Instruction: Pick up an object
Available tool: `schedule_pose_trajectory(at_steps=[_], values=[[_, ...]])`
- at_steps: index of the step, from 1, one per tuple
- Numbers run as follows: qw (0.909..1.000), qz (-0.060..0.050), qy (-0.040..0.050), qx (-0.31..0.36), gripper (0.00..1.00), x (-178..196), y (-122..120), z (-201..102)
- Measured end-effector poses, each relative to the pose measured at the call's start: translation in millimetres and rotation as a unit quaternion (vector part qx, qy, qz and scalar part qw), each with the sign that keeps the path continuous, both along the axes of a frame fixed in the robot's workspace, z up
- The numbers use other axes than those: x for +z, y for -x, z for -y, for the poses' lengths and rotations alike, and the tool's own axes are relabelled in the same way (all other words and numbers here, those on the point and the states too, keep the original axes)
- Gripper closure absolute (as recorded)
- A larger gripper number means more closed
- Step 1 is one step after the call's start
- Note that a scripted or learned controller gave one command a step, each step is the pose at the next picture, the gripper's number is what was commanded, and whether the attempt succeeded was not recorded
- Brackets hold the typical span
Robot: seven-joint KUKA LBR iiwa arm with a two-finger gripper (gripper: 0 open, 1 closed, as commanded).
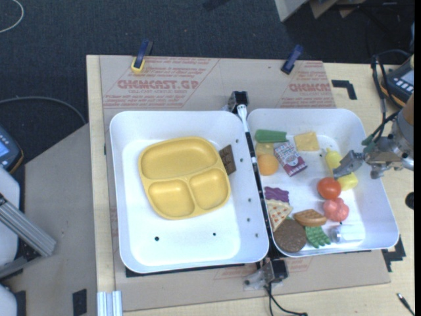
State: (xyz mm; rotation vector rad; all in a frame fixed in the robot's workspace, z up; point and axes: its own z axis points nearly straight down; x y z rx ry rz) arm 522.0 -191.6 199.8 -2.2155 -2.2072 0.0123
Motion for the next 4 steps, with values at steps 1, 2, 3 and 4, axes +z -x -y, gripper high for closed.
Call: schedule_pose_trajectory(at_steps=[1,2,3,4], values=[[1.0,0.007,0.0017,0.002,0.0,7,-3,0],[1.0,0.003,0.0003,0.002,0.0,-53,5,0],[1.0,0.004,-0.0001,0.002,0.0,-112,12,-9],[1.0,0.006,0.0007,0.001,0.0,-116,12,-10]])
